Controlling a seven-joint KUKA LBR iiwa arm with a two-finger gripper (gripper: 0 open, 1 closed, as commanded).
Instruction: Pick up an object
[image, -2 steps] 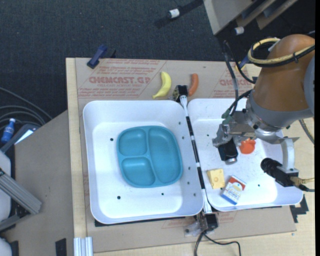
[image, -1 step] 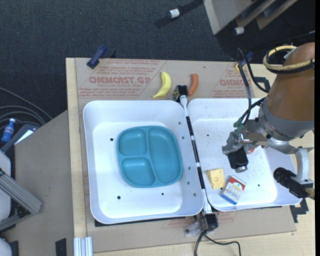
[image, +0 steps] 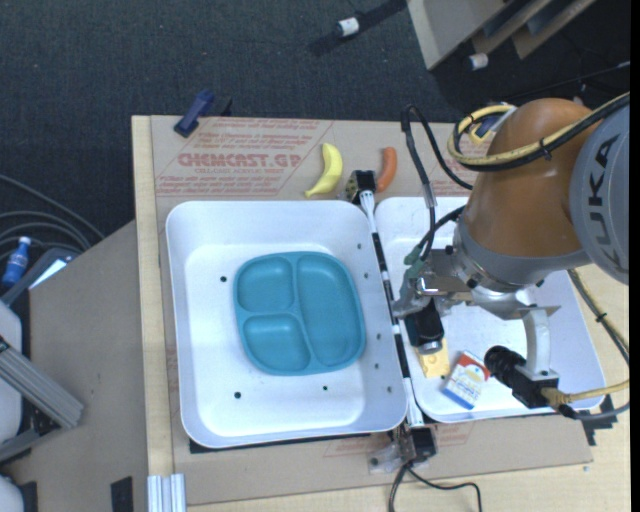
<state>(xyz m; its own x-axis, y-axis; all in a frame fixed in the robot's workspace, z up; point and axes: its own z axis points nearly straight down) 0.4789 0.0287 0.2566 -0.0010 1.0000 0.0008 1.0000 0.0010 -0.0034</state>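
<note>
The gripper (image: 428, 328) hangs low over the right bin (image: 580, 330), near its left wall; whether it is open or closed cannot be told, and nothing is visibly held. At 6 o'clock from it, just below, lies a small yellow block (image: 433, 362), and at 4 o'clock from that a small box (image: 462, 384) with red and blue print. Both look light and rigid; the box, probably thin cardboard, could crush, so take it across its short sides. The left bin (image: 195, 300) holds a blue divided plate (image: 298, 312). A banana (image: 327, 170) and a carrot (image: 386, 168) lie at 12 o'clock, beyond the bins.
</note>
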